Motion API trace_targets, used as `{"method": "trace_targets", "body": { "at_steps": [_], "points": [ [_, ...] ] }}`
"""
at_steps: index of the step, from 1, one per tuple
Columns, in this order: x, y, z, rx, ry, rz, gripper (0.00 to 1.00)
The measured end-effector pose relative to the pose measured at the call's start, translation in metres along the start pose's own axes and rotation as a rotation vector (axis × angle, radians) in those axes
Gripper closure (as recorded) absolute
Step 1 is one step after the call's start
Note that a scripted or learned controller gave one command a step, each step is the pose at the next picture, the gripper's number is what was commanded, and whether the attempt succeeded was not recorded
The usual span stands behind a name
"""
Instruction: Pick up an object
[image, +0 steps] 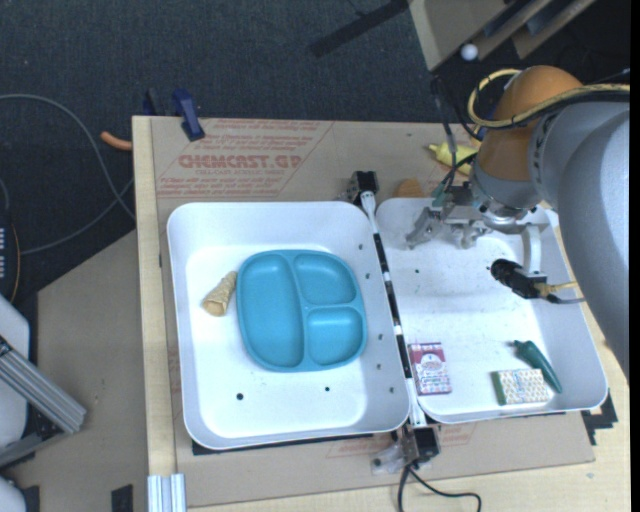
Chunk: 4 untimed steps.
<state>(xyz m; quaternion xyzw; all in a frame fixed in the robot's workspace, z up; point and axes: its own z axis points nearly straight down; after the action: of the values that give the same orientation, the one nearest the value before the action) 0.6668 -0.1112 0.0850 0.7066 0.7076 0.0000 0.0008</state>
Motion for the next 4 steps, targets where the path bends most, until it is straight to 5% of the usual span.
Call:
{"method": "trace_targets", "body": {
  "at_steps": [4],
  "points": [
    [0.011, 0.0, 0.0, 0.002, 0.0, 0.001, 0.0]
  ]
}}
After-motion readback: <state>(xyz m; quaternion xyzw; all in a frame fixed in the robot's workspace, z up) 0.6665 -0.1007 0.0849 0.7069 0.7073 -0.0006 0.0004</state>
